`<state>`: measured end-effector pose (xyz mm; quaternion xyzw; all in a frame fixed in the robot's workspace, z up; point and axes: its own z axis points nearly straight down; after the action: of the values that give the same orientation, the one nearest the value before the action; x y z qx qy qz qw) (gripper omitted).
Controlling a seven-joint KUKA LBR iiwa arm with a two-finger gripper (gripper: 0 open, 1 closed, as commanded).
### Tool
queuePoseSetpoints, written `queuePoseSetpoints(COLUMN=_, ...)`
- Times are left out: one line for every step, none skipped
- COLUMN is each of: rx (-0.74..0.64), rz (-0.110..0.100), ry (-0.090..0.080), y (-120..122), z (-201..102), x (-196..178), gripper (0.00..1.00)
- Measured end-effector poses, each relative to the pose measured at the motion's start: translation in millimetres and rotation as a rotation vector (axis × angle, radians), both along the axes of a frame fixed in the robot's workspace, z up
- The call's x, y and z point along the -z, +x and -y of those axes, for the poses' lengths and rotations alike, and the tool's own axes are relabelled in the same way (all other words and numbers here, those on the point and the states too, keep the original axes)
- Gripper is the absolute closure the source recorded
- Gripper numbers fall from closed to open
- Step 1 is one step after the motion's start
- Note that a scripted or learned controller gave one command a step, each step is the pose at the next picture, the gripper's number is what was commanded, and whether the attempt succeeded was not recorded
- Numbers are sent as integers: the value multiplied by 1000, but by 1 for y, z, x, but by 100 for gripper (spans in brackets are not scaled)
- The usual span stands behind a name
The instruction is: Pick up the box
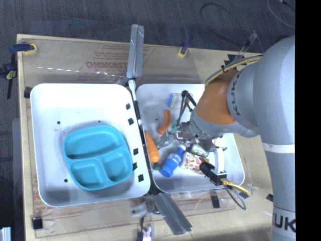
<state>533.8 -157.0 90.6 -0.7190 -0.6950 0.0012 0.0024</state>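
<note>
On the wooden tabletop (75,54) two shallow white bins sit side by side. The left bin (45,109) carries a blue divided tray (98,156) with three compartments, lying slightly tilted toward the bin's lower middle. Between the bins runs a grey metal divider bar (134,54) that reaches past the far edge. The right bin (233,172) is cluttered: an orange carrot-like piece (152,148) lies along its left wall, a smaller orange piece (165,121) sits a little farther back, and a blue bottle (170,164) lies on its side near the front. Just right of the bottle is a flat box (193,160) with a red and white printed face, partly covered by the arm's wrist. At the back of this bin a small pale packet (173,100) rests. The hand (186,140) is down among these items, just above the box and near the bottle; its tips are hidden in the clutter, so I cannot tell how far apart they stand or whether they have hold of anything. The grey arm (271,84) with its orange band (215,104) comes in from the right.
</note>
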Motion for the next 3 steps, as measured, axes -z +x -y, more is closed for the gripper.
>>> queuePoseSetpoints(rx=184, rz=0, ry=-1, y=72, z=35, x=0, gripper=0)
queuePoseSetpoints(rx=230, rz=0, ry=-1, y=124, z=43, x=-1, gripper=0)
queuePoseSetpoints(rx=199, rz=-1, ry=-1, y=59, z=28, x=0, gripper=0)
